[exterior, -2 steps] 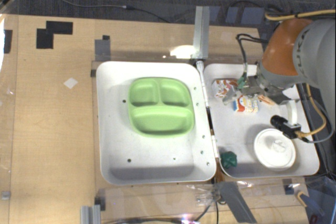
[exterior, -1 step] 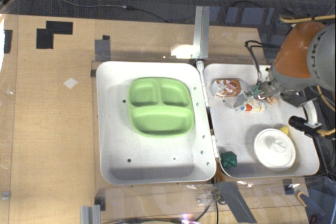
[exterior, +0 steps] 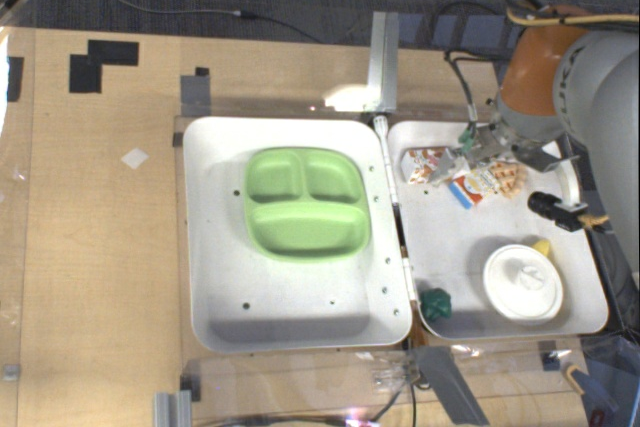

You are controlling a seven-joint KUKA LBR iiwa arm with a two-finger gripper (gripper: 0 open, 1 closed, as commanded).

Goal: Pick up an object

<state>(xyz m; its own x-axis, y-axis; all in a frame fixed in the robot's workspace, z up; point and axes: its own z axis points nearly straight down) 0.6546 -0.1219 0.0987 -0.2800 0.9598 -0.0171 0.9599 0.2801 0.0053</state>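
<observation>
Pincer [exterior: 478, 141] sits low at 12 o'clock of the right bin [exterior: 450, 245], grey metal, tip down among the packets; open or closed cannot be told from this angle. Grey arm [exterior: 600, 85] with glossy orange band [exterior: 530, 65] comes in from 2 o'clock. At the pincer's 8 o'clock, a crinkly printed snack packet [exterior: 424, 165], white and red, lies flat on the bin floor. At its 6 o'clock, a slim red-white-blue wrapper [exterior: 465, 189], tilted. At 4 o'clock, an orange-patterned packet [exterior: 506, 177], shiny film. All three lie close together near the pincer, contact unclear. Further out, at 5 o'clock of the bin, a round white disc [exterior: 522, 281], smooth plastic, with a tiny yellow piece [exterior: 541, 246] at its upper rim. In the 7 o'clock corner, a small dark green lump [exterior: 435, 303]. Left bin [exterior: 215, 215], smooth white with rounded corners, holds a lime green divided tray [exterior: 305, 201], three compartments, matte plastic, roughly centred
</observation>
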